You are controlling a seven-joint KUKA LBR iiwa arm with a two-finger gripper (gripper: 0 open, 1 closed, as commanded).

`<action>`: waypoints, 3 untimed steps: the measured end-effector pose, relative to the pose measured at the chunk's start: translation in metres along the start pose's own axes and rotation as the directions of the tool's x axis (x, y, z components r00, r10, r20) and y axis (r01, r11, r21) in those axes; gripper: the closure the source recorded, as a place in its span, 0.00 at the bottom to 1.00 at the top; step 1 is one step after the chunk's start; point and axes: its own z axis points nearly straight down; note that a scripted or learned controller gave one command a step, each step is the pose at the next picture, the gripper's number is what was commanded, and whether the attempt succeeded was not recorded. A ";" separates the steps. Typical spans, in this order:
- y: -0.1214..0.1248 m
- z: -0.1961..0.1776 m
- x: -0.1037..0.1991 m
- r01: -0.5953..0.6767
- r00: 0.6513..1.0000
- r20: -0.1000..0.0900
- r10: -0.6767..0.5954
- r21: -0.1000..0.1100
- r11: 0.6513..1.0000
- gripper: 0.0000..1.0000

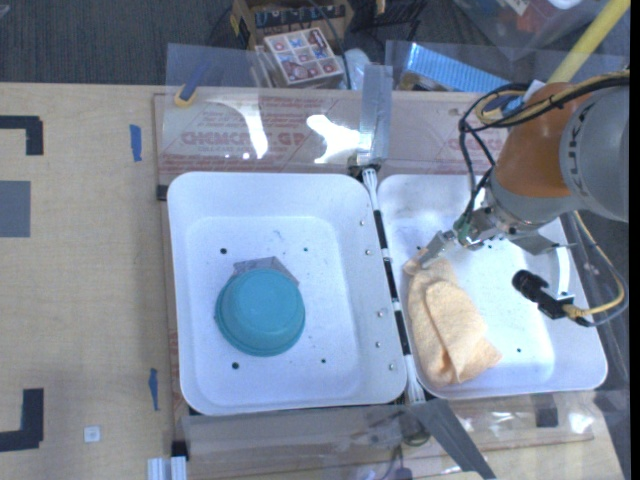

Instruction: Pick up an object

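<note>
A folded yellow-orange cloth (450, 328) lies in the right white bin (570, 358), against its left wall. My gripper (428, 255) reaches down and to the left from the orange-banded wrist, and its tip sits right at the cloth's upper left corner. Nothing is visibly lifted. An upturned teal bowl (261, 311) rests in the left white bin (200, 208), left of its centre, well away from the gripper.
A small grey scrap (262, 265) pokes out from behind the bowl's far side. A black cable connector (532, 289) hangs over the right bin, right of the cloth. A metal divider (380, 258) separates the bins. Boxes and clutter stand beyond the bench's far edge.
</note>
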 end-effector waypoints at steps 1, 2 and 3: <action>0.036 0.001 0.008 -0.059 0.998 0.001 0.059 -0.001 0.998 0.00; -0.030 -0.021 0.034 -0.017 1.000 -0.004 0.017 0.006 1.000 0.00; -0.123 -0.024 0.052 -0.142 0.990 -0.004 0.142 0.009 0.990 0.00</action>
